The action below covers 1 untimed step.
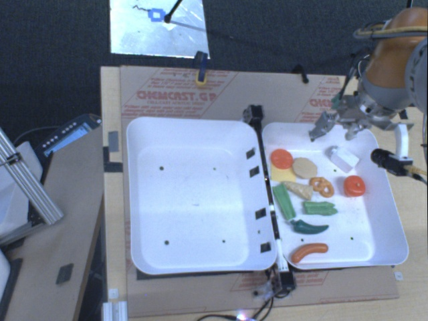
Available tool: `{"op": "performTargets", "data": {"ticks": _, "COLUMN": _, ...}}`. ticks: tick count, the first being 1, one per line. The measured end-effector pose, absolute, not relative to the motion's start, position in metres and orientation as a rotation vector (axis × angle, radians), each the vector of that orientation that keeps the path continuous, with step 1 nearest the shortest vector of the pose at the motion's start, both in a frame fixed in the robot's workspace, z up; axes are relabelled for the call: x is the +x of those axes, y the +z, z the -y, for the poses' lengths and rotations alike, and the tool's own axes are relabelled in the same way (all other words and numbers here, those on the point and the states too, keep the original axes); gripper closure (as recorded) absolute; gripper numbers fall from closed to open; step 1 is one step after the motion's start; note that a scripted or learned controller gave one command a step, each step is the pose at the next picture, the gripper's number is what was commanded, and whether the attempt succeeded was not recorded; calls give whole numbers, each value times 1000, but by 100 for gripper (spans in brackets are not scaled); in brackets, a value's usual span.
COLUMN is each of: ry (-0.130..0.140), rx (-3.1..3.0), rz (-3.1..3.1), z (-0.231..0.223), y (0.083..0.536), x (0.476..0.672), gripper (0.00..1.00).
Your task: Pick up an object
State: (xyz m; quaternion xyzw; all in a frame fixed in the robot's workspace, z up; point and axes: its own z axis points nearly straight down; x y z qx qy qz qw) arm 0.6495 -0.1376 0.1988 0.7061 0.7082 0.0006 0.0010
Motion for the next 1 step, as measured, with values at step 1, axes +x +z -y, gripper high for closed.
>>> {"op": "performTargets", "data": {"ticks": 1, "ry": 18, "rx": 2201, "rz": -2213, "z": 170, "y": 109, "x": 664, "gripper": 0}}
